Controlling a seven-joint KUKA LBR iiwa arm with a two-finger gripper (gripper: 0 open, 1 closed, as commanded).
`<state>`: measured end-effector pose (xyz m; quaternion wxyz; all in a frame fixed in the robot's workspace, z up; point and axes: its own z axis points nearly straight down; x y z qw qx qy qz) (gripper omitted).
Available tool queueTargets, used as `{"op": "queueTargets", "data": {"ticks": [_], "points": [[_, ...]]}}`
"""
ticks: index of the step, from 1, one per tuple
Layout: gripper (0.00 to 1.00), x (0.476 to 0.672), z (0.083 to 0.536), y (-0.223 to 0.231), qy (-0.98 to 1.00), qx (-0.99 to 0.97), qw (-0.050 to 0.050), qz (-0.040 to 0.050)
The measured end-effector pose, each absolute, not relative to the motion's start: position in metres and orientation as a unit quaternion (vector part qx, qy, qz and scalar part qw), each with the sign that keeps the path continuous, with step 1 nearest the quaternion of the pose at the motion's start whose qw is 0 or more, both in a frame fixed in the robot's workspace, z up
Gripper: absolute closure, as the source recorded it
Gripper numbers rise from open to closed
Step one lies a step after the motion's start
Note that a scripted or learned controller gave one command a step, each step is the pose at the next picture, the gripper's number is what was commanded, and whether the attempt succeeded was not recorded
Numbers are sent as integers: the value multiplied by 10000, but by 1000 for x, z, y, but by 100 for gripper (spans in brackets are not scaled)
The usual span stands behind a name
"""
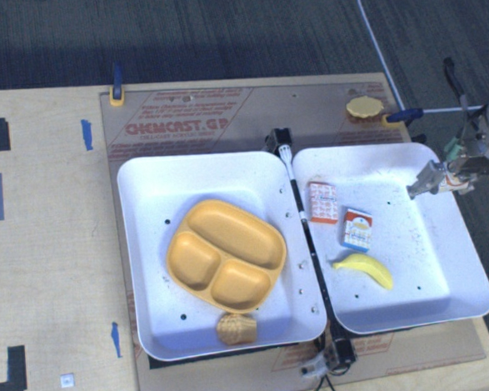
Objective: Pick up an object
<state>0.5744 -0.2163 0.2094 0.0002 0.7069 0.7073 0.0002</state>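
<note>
In the right bin (460,296), a smooth curved yellow banana (364,269) lies with its long axis slanting upper-left to lower-right. Just above sit a blue-and-red carton (357,228) and a red-printed card (323,202), text unreadable. At the bin's right rim, the gripper (423,182); finger state cannot be told.

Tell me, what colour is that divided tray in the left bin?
The divided tray is a plain yellow-orange, seen clearly in the overhead camera view.
</note>
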Motion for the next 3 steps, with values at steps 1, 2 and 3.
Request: {"op": "queueTargets", "data": {"ticks": [1, 2, 3], "points": [[0, 542, 100, -191, 7073, 7069, -6, -2], [0, 512, 86, -138, 7075, 7067, 3, 9], [0, 481, 86, -94, 7075, 7067, 13, 17]]}}
